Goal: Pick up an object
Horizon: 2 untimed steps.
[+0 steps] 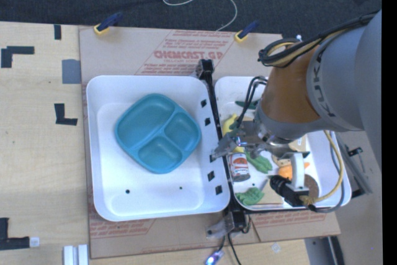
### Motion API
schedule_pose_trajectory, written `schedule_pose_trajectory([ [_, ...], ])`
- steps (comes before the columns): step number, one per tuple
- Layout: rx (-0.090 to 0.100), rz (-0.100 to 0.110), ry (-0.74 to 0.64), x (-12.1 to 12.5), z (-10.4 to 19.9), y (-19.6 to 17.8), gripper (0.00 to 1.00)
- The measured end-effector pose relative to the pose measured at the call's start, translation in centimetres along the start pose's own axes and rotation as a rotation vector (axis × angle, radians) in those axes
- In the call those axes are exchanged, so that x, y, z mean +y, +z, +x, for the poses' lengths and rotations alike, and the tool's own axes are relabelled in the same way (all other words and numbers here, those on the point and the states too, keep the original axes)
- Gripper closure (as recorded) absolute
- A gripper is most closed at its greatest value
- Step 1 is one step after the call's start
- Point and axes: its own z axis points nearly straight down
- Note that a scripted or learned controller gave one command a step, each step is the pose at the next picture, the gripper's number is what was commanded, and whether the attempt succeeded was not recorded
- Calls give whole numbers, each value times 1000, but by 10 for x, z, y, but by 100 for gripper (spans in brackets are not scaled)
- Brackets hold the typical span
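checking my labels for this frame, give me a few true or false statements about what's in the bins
1. A blue plate lies in the left bin. True.
2. The plate has three compartments. True.
3. The arm is over the left bin. False: it is over the right bin.
4. The plate is red. False: it is blue.
5. A small bottle lies in the right bin near the divider. True.
6. The green items lie on the plate. False: they lie in the right bin.
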Motion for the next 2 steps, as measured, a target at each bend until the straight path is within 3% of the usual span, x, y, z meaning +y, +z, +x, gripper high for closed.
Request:
schedule_pose_trajectory([
  [1,0,-6,0,1,-1,-15,100],
  [2,3,-27,-3,-15,28,-170,100],
])
